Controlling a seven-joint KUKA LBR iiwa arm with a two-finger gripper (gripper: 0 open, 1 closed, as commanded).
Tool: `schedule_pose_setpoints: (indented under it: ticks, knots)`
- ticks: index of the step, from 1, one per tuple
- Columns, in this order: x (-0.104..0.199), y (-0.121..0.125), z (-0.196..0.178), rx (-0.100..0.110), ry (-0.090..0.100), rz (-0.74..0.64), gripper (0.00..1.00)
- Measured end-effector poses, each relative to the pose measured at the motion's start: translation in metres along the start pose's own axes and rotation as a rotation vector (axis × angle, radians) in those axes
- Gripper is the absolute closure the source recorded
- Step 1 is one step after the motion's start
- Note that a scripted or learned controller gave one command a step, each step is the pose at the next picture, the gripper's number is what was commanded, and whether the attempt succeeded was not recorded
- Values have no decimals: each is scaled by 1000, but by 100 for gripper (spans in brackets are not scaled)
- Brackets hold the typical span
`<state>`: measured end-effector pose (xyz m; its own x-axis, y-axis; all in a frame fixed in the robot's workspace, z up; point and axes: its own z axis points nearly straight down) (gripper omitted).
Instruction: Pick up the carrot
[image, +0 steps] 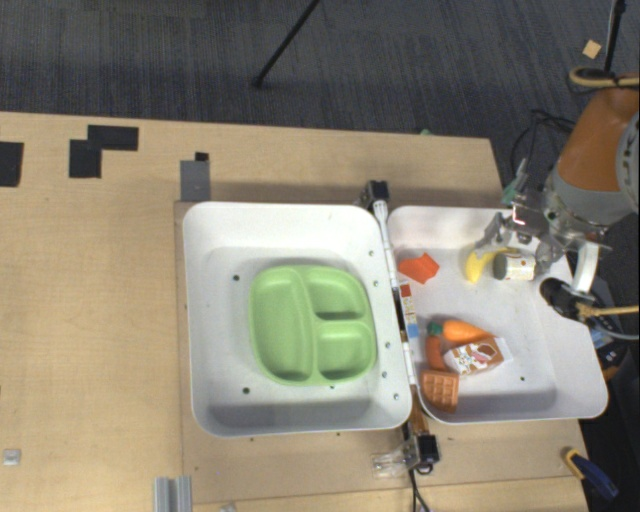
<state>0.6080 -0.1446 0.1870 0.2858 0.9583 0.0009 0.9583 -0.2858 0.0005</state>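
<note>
The carrot (464, 331), orange with a small green tip at its left end, lies in the right bin (540, 390) near its left wall, front of centre. Its lower side rests against a brown and white packet (476, 356). My gripper (512, 243) hangs over the back right part of the same bin, well behind and to the right of the carrot and not touching it. A yellow banana-like piece (475, 265) and a short white cylinder (518, 267) lie just below the gripper.
An orange wedge (419, 267) lies at the right bin's back left. A tan waffle-like piece (440, 389) and a red-orange item (434, 352) sit by the carrot. The left bin (215, 400) holds a green divided plate (310, 322).
</note>
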Motion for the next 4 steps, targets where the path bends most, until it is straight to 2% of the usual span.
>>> schedule_pose_setpoints:
  ticks: [1,2,3,4]
  knots:
    - [39,-63,32,-1,-1,-75,0]
    - [26,-90,98,-16,-4,-89,0]
    - [11,-125,99,-16,0,-194,0]
    - [14,-124,88,-18,3,-198,100]
